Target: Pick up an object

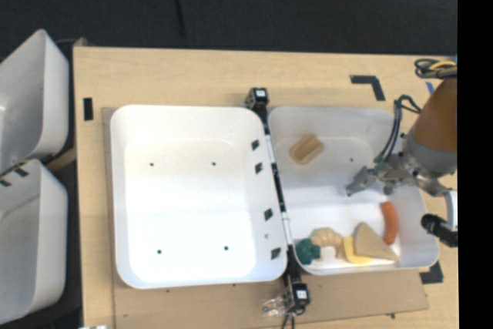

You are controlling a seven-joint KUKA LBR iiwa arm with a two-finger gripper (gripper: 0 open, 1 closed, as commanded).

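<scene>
Gripper (368,182) over right bin (339,123), fingers spread, holding nothing. Orange sausage (390,220) just beside, near front; tan block (306,149) further left. Risk: sausage hugs bin wall, so fingers may clip rim and miss.

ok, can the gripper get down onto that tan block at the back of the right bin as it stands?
Probably yes. The tan block lies alone on bare bin floor, apart from the front cluster, and the gripper hangs beside it with nothing between.
</scene>
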